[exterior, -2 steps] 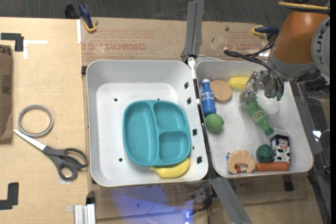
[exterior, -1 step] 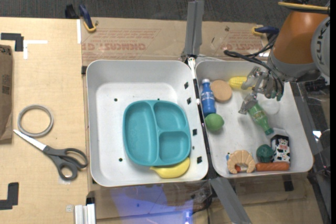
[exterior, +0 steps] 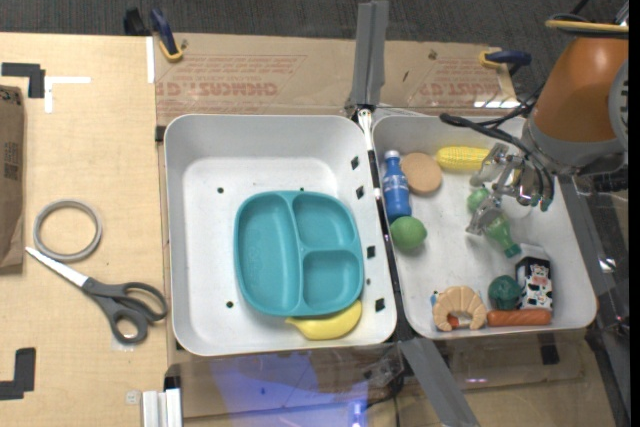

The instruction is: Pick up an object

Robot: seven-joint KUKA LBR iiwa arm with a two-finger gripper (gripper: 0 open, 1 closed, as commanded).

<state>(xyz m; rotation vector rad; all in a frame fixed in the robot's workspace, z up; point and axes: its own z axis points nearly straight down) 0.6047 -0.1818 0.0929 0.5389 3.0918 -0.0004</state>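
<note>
The likeliest target is the green bottle (exterior: pixel 497 227), lying tilted in the right bin (exterior: pixel 575 245) near its middle-right, with bare floor on its left. The gripper (exterior: pixel 492 207) sits right over its upper end, the metal fingers pointing down and left. Whether they are spread or closed I cannot tell; the bottle is not visibly between them, so nothing counts as held.

To do the grasp well, I judge the fingers should straddle the bottle across its narrow width, not along its length, and go low enough to reach past its widest part before closing. The bottle looks smooth and rounded, so a shallow pinch could squirt it sideways. Lifting straight up should keep it clear of its neighbours.

Those neighbours are near but apart: the cow carton (exterior: pixel 535 284) and dark green ball (exterior: pixel 503 291) below, the carrot (exterior: pixel 519 318) and croissant (exterior: pixel 459 307) along the near wall. Farther left are the lime (exterior: pixel 407 233) and blue bottle (exterior: pixel 395 185); at the far end, the cookie (exterior: pixel 424 175) and corn (exterior: pixel 462 157).

The left bin (exterior: pixel 200 165) holds a teal tray (exterior: pixel 298 253) overlapping a banana (exterior: pixel 328 324). On the bench lie scissors (exterior: pixel 105 293) and a tape roll (exterior: pixel 67 229).
</note>
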